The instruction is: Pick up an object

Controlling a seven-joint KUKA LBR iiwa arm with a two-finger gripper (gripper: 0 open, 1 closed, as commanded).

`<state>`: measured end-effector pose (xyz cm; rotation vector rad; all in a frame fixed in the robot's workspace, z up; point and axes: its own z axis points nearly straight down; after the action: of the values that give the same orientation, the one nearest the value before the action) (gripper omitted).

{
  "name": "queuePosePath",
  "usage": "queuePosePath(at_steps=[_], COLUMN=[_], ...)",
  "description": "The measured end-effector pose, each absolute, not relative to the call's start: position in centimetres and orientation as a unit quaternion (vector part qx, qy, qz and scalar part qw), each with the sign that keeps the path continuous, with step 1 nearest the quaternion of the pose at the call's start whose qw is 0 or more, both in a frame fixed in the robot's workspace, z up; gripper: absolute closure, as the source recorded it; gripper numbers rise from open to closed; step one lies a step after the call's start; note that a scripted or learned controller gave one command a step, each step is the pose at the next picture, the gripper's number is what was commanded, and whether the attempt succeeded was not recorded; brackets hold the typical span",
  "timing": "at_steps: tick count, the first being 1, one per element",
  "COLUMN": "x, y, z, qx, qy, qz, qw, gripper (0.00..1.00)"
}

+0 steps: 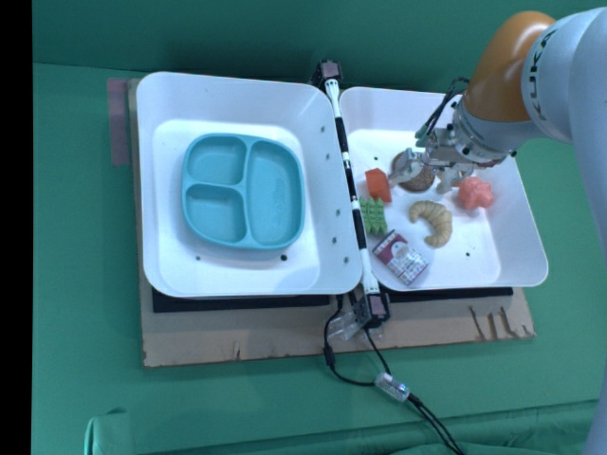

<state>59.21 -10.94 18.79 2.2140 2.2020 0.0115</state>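
I've got the pincer (424, 166) low in the right bin (512, 259), over a brown cookie-like piece (418, 182) beside the croissant (432, 221), presumably lining up a grab, though I cannot tell its spread.

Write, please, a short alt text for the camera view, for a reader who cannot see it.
The arm's tool hangs low over a brown round item in the right bin, among an orange block, a croissant, a pink item and a small red packet. The left bin holds a teal divided plate.

One fixed overhead camera slants down on both bins (237, 93).
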Motion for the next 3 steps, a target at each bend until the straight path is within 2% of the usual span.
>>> queuePosePath(at_steps=[1,2,3], x=[59.5,59.5,61.6], y=[-11.2,-11.2,-9.8], z=[20.3,20.3,18.8], qx=[0.711,0.711,0.709], qy=[0.703,0.703,0.705], qz=[0.0062,0.0062,0.0033], qw=[0.016,0.016,0.01], gripper=[1.0,0.0,0.0])
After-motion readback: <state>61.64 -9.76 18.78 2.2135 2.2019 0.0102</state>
